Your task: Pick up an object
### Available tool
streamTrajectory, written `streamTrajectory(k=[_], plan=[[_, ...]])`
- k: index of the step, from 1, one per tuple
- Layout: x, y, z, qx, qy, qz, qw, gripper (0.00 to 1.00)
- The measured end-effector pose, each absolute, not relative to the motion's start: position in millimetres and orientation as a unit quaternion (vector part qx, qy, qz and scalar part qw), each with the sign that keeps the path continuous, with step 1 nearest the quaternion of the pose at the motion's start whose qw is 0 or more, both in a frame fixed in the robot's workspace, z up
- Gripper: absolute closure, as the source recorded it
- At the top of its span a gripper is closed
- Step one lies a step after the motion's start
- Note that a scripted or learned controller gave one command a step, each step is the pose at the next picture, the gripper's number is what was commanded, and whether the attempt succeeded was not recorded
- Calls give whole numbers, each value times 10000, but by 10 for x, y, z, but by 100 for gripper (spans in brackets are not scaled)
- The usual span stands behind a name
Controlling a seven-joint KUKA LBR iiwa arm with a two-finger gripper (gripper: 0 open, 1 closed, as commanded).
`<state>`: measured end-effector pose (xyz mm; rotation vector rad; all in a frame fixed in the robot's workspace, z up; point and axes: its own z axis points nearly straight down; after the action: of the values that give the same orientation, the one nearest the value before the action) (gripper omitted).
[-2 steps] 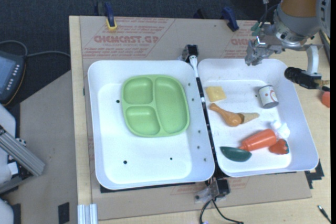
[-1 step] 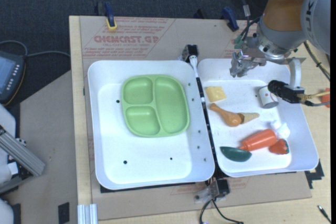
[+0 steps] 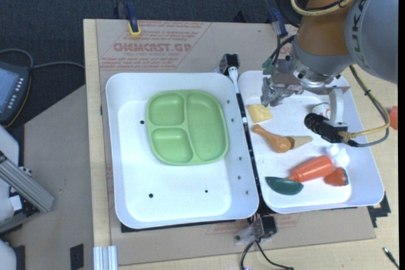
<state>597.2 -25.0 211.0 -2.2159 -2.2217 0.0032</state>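
**A:** Starting at the left, what was on the counter (image 3: 95, 136)?

**B:** A tan board covered it, with red printing along the far edge. The left bin (image 3: 126, 193) sat on that, and a green divided plate (image 3: 188, 127) with three compartments lay flat in its far half. The near half of that bin showed bare white floor with a few small dark dots.

**A:** And past the divider?

**B:** The right bin (image 3: 364, 190) touched the left one along their shared rim. A pale yellow block (image 3: 259, 113) lay near its left wall. Just nearer the camera was an orange-brown spoon-shaped piece (image 3: 274, 139), and a pale stick (image 3: 302, 140) touched its right end. Toward the near edge lay a dark green leaf-shaped piece (image 3: 285, 185), with an orange carrot-like toy (image 3: 312, 169) just beside it and a small red piece (image 3: 336, 178) at the carrot's right. A little white item (image 3: 338, 155) sat just above those two.

**A:** Where was the gripper?

**B:** The gripper (image 3: 273, 93) hung over the far left part of the right bin, just beyond the yellow block. Its fingers looked dark and bunched together from that slanted view; I could not tell how far apart they were, and nothing showed between them. A black cylinder (image 3: 324, 127) stuck out to the right of the wrist.
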Motion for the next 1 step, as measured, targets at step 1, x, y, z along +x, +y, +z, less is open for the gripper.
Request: streamTrajectory(k=[1], plan=[[5676, 244, 2096, -7057, -7085, 8, 22, 100]])
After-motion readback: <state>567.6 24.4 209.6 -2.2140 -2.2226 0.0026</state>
